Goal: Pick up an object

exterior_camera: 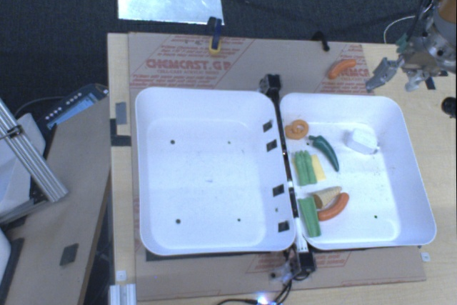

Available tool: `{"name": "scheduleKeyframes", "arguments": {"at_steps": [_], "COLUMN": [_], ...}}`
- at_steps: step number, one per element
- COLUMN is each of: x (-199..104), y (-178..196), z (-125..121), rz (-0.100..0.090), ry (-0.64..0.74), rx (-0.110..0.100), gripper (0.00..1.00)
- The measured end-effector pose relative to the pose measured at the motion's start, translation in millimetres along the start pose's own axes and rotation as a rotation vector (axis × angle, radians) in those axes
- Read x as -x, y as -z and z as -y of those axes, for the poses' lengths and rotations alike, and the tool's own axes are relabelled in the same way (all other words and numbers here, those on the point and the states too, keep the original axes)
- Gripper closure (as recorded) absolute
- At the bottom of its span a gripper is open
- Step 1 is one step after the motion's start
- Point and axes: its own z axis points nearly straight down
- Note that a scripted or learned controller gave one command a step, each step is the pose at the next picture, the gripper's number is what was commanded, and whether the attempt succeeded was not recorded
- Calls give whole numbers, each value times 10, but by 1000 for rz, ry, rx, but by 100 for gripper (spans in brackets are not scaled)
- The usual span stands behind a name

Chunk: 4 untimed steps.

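White plastic, the right-hand shallow bin [410,175] holds 7 or so toy foods clustered by its left wall: an orange ring [297,129], a dark green pepper [325,151] lying diagonally, and a white block [360,141] apart to the right. The hand [400,75] hovers above the surface beyond the bin's far right corner, fingers spread with nothing between them. The white block lies nearest, below and left of it.

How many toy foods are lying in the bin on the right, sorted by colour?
Green: 3, the dark pepper, the ridged piece and the flat piece.
Orange: 2, the ring and the sausage.
Yellow or tan: 2, the yellow block and the tan wedge.
White: 1, the white lump.
Total: 8.
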Motion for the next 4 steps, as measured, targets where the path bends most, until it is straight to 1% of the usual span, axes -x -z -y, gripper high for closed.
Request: {"name": "scheduleKeyframes", "arguments": {"at_steps": [1,2,3,4], "x": [-419,-833,-925,-919], "y": [-1395,-1925,-1961,-1841], "z": [399,254,860,819], "rz": [-6,-2,-2,-1], "ry": [1,5,-3,0], "rx": [-14,-3,-7,1], "gripper": [0,0,0,100]}}
